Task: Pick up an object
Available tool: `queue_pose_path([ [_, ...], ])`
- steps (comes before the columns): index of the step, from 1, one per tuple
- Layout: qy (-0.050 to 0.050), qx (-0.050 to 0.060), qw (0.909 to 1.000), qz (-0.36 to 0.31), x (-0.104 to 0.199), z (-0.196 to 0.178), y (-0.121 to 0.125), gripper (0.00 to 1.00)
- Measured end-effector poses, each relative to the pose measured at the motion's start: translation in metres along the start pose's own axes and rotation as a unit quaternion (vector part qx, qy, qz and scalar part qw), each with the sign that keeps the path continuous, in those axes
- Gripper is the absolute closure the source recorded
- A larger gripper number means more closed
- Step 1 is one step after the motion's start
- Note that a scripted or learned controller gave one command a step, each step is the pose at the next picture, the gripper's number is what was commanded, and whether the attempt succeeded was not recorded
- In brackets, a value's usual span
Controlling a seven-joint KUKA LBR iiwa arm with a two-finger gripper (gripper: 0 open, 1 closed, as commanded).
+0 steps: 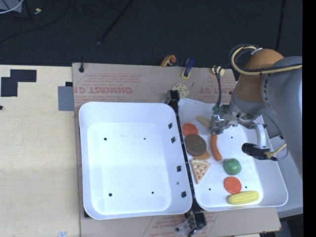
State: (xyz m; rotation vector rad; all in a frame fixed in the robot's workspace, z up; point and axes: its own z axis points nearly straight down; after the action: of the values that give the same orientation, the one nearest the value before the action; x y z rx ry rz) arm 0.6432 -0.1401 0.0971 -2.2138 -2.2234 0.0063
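Note:
The right bin (276, 191) holds several toy foods. An orange sausage (216, 147) lies upright in the middle, with a red tomato (189, 129) and a brown round cookie (195, 144) to its left. A pizza slice (199, 170) lies below the cookie. A green ball (232, 166), a red-orange round piece (232, 184) and a yellow corn cob (243, 197) sit toward the front. My gripper (216, 127) hangs just above the sausage's top end, next to a small tan piece (202, 120). Nothing shows between its fingers.
The left bin (89, 132) is beside it, split off by a black hinge strip (180, 147). A black fitting (256, 151) sticks out of the arm over the right bin. Clips and a small spotted disc (180, 89) lie on the cardboard behind the bins.

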Motion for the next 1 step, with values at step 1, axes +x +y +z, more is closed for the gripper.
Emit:
queue_pose_path([
  [1, 0.001, 0.0, 1.0, 0.001, 0.0449, 0.0104, 0.0002, 0.0],
])
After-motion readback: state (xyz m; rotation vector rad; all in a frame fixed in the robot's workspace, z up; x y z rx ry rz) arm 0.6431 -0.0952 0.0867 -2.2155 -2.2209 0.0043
